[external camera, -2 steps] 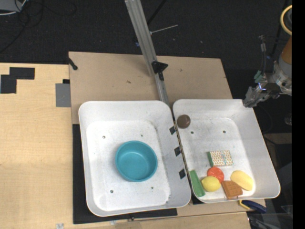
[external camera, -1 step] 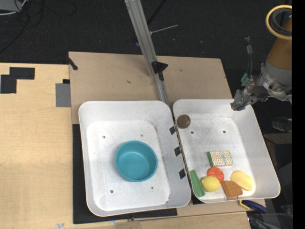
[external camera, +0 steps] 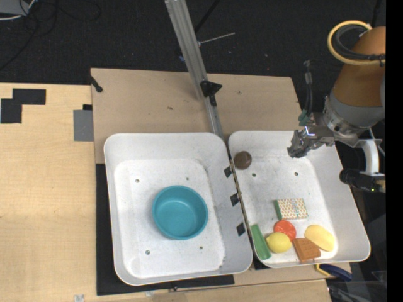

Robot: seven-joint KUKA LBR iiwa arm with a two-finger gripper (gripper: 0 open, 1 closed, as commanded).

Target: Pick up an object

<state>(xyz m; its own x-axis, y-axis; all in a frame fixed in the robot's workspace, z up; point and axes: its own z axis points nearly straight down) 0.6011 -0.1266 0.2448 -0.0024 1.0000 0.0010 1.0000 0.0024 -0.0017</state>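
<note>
The arm [external camera: 352, 93] reaches in from the right and carries the claw [external camera: 300, 145] above the far part of the right bin [external camera: 352, 244], near that bin's back rim. Whether the claw is open or closed cannot be told at this size and angle; nothing can be seen held in it. The things it could pick up lie elsewhere. Most are crowded into the near corner of the right bin: a patterned block [external camera: 291, 208], a red ball [external camera: 284, 228] just below it, a yellow ball [external camera: 278, 242] touching or nearly touching the red one, a yellow oval piece [external camera: 320, 236] to their right, a brown block [external camera: 306, 250] against the front rim, and a green stick [external camera: 259, 241] lying along the left wall. That huddle suggests the bin slopes toward the camera, or that the pieces have slid there; packed so tightly, they would probably be awkward to take one at a time. A brown ball [external camera: 242, 160] sits alone near the far left corner of the same bin, apart from the claw but the nearest piece to it, and probably the easiest target because it has free space around it. The left bin [external camera: 126, 150] holds a teal bowl [external camera: 181, 212], upright and roughly central, well apart from the arm. Both bins rest side by side on the table [external camera: 145, 99], their inner walls meeting.
</note>
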